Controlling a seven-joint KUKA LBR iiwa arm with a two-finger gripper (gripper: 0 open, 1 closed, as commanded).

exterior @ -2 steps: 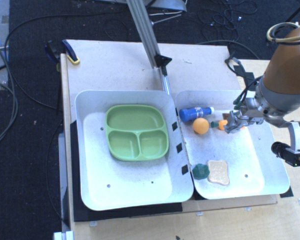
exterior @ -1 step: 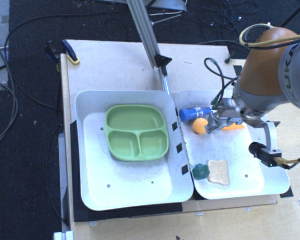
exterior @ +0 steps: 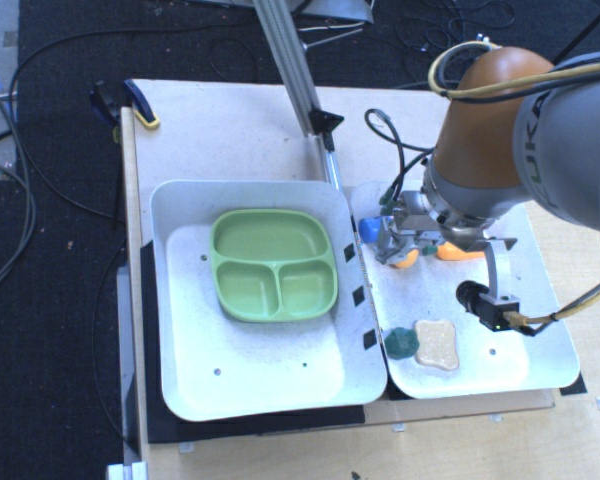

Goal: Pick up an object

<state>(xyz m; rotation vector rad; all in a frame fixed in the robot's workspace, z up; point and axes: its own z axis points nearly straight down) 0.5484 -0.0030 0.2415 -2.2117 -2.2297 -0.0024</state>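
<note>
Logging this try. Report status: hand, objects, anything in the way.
Hand low in right bin, over orange piece. Grip unconfirmed. Blue piece crowds it; green lump and toast slice lie apart.

Tray [exterior: 275,265] in left bin [exterior: 180,358] (centred)

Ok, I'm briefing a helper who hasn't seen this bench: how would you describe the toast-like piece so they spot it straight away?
Start at the right-hand white bin, the one the arm reaches into. Look to its near edge, well below the pincer. There lies the toast-like piece, flat, pale tan and speckled; the small dark green lump beside it on the left is rounder, and the orange bits sit farther back under the arm.
</note>
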